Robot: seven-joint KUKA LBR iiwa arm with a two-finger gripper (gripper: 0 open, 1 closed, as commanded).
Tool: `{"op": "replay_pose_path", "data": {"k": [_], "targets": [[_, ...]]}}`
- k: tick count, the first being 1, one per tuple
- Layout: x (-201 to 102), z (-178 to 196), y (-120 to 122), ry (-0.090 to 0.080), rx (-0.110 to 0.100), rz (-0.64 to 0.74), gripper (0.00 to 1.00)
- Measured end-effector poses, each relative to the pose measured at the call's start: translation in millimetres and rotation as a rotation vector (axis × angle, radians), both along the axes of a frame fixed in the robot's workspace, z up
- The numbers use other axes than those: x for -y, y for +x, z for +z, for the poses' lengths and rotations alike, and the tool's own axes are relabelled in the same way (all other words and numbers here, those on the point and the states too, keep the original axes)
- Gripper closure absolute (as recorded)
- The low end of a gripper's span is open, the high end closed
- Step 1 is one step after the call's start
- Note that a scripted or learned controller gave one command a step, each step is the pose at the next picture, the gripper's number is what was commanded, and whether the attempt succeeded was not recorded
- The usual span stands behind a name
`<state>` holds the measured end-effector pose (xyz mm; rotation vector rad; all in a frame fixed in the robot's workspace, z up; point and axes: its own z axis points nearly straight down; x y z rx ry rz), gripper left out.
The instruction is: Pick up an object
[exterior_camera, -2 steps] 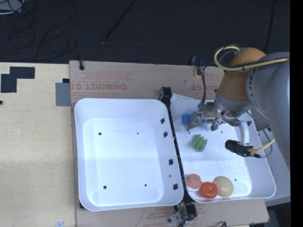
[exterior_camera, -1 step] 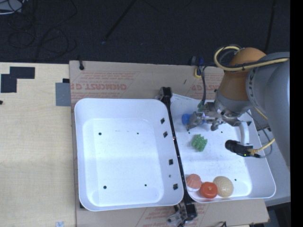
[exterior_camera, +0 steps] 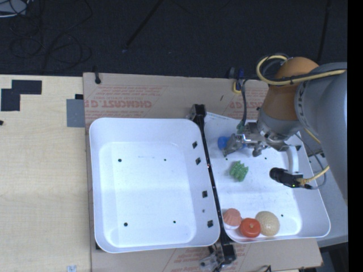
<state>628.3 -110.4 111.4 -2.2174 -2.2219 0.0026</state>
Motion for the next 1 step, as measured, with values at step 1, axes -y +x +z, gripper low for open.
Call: {"op": "replay_pose_path", "data": {"k": [1], "targets": [[0.0,0.0,0.0,0.000,0.000,0.000,0.00]]}}
